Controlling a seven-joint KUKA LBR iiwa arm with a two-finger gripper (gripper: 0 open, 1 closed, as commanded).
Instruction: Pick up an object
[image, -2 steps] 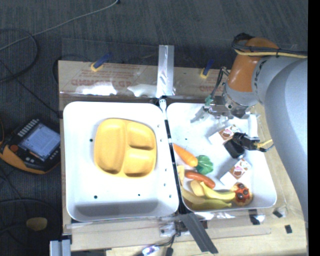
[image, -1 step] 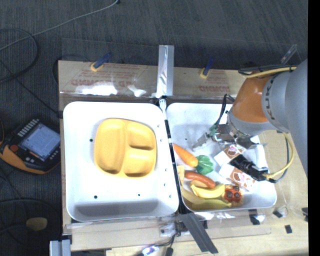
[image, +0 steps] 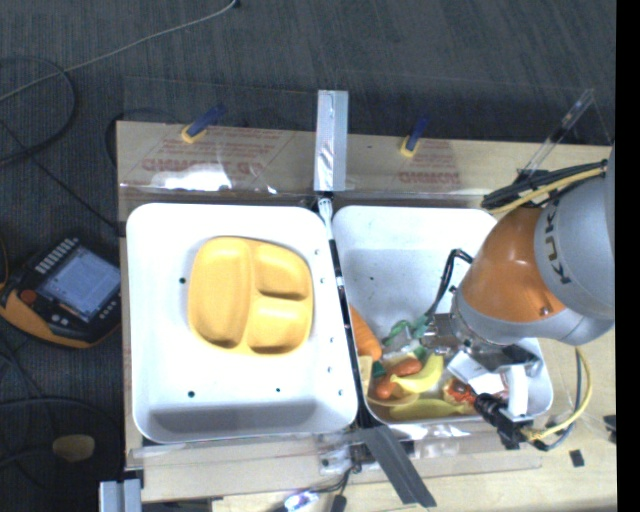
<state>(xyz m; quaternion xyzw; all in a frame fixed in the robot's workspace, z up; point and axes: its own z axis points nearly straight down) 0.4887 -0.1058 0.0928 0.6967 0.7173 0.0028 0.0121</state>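
A yellow divided tray (image: 251, 293) lies in the left bin (image: 160, 400). In the right bin (image: 400, 240), a heap of small toys is crowded into the near corner: an orange piece (image: 364, 334), a yellow piece (image: 420, 385), red bits (image: 405, 367) and something green (image: 408, 330). My gripper (image: 447, 350) reaches down into this heap from the right, under the orange band (image: 510, 275) of the arm. The wrist hides its fingertips.
A metal divider strip (image: 331, 140) runs between the bins at the back. Two clips (image: 203, 122) hold plastic sheeting on the board behind. A handheld device (image: 70, 290) lies on the floor to the left. Cables (image: 550, 425) hang by the wrist.
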